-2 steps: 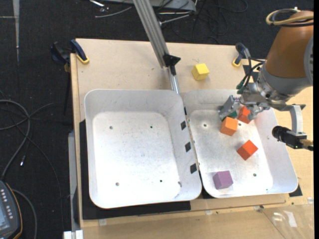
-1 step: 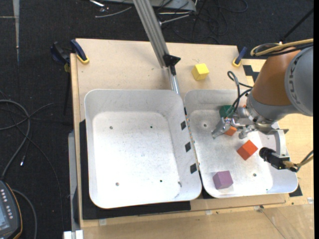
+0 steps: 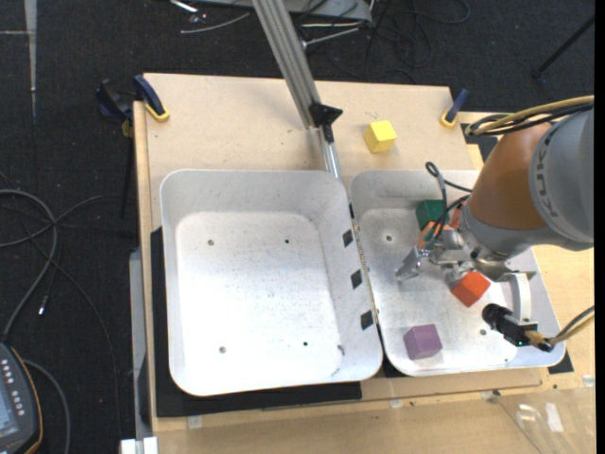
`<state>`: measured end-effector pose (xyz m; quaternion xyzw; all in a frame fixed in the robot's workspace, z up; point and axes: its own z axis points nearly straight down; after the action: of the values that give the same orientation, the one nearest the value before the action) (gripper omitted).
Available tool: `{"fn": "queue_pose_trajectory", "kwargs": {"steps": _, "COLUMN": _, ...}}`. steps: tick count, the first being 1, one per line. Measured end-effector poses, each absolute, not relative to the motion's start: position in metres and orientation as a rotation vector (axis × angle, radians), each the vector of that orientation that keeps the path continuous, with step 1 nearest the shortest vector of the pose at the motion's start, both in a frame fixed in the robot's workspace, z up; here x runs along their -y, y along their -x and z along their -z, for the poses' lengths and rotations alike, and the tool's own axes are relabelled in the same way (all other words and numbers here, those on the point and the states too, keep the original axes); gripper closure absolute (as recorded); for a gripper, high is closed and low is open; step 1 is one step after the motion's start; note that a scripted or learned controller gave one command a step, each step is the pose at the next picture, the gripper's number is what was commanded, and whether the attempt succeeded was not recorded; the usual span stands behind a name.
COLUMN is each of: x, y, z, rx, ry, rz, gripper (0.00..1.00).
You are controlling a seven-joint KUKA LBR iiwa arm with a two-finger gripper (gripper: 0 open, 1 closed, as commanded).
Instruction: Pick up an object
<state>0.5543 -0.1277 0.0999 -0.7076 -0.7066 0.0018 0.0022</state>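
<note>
The right bin (image 3: 378,197) is entered by the arm (image 3: 539,187) from the right. The gripper (image 3: 413,268) is seen low over the bin floor; whether anything is held cannot be told. An orange block (image 3: 470,288) lies just beside the wrist, a green object (image 3: 432,212) is partly hidden behind it, and a purple block (image 3: 423,340) lies near the front wall. A yellow block (image 3: 380,135) rests on the bench (image 3: 236,121), outside both bins. No writing can be read.
</note>
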Motion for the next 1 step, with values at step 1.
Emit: {"fn": "queue_pose_trajectory", "kwargs": {"steps": 1, "x": 0.1915, "y": -0.6191, "z": -0.0958, "rx": 2.225, "ry": 2.228, "rz": 0.001, "gripper": 0.0}}
